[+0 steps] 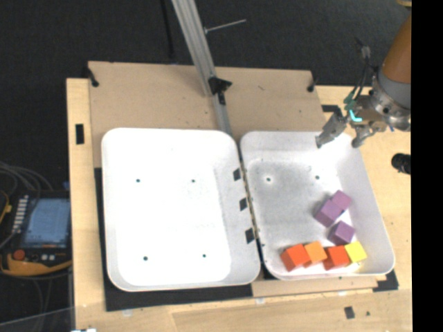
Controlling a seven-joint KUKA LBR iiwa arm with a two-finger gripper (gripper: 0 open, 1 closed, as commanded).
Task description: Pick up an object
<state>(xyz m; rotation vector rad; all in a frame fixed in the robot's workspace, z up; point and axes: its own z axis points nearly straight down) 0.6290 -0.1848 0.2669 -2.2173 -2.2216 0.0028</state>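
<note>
Several small blocks lie in the right bin (291, 159), toward its near right corner. Two purple blocks (333, 207) (341, 232) sit one behind the other. In front of them runs a row along the near wall: a red-orange block (296, 256), an orange block (316, 252), a red block (337, 256) and a yellow block (356, 252). My gripper (345, 135) hangs above the far right corner of this bin, well behind the blocks. Its two fingers are spread apart with nothing between them.
The left bin (173, 206) lies beside the right one, with black clips on the shared wall. A slanted metal pole (197, 43) rises behind the bins. A teach pendant (41, 230) rests off the bench at left.
</note>
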